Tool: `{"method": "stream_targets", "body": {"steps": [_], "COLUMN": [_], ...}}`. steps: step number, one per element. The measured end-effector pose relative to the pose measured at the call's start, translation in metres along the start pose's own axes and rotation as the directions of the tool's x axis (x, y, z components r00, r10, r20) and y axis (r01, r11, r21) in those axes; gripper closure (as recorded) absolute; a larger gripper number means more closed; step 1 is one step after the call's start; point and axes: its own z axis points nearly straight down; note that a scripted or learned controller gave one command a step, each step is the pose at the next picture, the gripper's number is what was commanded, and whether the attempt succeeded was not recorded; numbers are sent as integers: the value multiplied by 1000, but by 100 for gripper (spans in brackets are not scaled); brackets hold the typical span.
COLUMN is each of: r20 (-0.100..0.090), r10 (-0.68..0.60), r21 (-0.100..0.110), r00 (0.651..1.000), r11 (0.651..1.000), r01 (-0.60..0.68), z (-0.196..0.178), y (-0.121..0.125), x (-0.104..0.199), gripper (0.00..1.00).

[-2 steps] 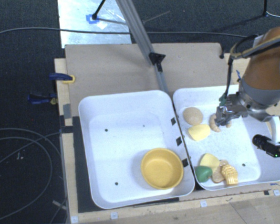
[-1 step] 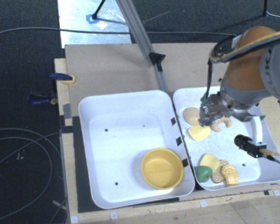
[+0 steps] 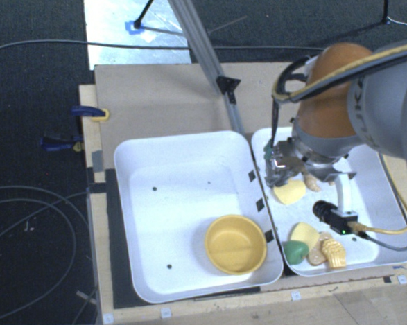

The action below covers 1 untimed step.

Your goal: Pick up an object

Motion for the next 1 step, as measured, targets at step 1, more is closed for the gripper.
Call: {"method": "stream_targets", "body": {"steps": [1], "r20": [-1], "r10": [-2], "r21": [0], "r00": [1000], "r11": [1000], "r01": [2], "z": [0], "y": [-4], "x": [62], "gripper": [100]}}
